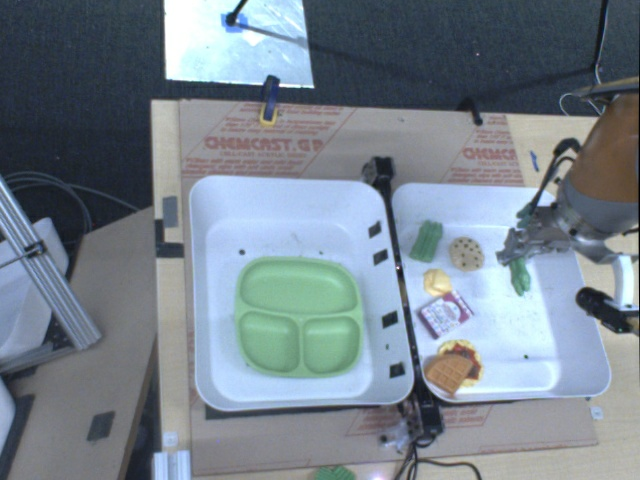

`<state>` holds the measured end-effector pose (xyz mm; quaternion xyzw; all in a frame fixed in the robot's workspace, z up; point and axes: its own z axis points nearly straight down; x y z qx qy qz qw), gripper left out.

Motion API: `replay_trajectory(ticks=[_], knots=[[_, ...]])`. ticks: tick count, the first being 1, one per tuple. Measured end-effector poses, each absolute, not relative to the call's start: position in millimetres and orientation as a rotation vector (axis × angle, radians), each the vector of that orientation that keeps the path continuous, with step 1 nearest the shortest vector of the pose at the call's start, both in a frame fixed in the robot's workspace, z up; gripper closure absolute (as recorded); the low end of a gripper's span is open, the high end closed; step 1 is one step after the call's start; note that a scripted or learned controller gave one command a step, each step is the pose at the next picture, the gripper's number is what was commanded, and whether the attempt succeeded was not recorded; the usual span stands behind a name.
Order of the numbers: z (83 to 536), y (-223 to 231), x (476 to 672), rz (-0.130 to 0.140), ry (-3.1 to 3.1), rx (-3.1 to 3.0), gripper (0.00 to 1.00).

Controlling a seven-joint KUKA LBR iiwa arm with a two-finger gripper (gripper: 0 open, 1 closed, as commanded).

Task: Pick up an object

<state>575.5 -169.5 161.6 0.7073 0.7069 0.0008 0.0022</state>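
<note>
Claw (519,255) sits at the right of the frame, over the right bin (575,368). A green stick (521,277) hangs down between its fingers, so the claw is closed on it. Left of it lie a cookie (465,254), a green block (427,239) and a pink packet (445,315). The left bin (215,213) holds a green tray (298,315).

The arm (608,168) reaches in from the right, its orange band high near the frame edge and the grey wrist below it angled down and leftward. The claw (519,253) points down, its fingers closed around the top of a thin green piece (521,278).
</note>
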Motion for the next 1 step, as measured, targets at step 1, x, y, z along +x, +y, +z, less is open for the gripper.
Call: replay_trajectory(ticks=[1], knots=[[184.4,-97.5,644.8,0.009,2.230,2.202,1.00]])
